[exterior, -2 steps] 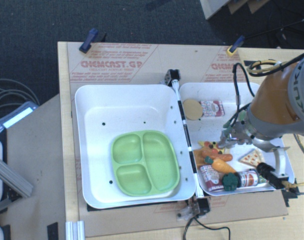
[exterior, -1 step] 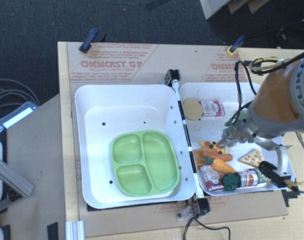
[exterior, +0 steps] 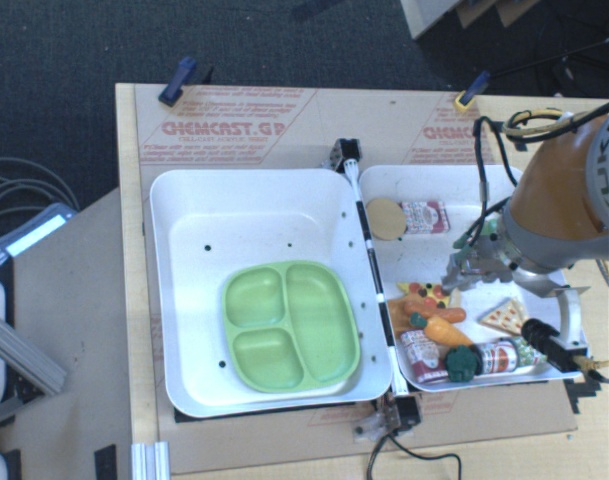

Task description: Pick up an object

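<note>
The right bin holds several small items. A round tan disc and a red-and-white packet lie at its far end. Nearer the front are an orange carrot, a pizza-slice toy, a red can, a green broccoli piece and a red-labelled bottle. My gripper hangs low in this bin, just right of a small heap of orange and red pieces and left of the pizza slice. I see nothing held in it.
The left bin holds a green three-compartment plate. A black divider clamp joins the bins at the back. The arm's orange band and cables overhang the right bin's right side.
</note>
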`<action>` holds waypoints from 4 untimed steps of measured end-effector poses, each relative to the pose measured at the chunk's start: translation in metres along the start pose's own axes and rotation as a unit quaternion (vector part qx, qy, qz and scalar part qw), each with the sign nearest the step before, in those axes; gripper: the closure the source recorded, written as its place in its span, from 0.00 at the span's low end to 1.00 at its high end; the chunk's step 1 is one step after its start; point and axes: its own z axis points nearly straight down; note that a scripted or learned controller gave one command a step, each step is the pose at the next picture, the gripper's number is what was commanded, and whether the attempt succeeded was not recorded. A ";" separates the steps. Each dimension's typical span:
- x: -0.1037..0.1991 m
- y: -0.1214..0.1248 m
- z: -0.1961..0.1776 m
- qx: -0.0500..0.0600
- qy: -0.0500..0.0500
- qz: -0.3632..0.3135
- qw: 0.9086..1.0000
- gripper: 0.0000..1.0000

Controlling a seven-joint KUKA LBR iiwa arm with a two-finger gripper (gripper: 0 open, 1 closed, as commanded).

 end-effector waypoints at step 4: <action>0.009 0.005 0.051 0.008 0.004 -0.003 1.000 0.00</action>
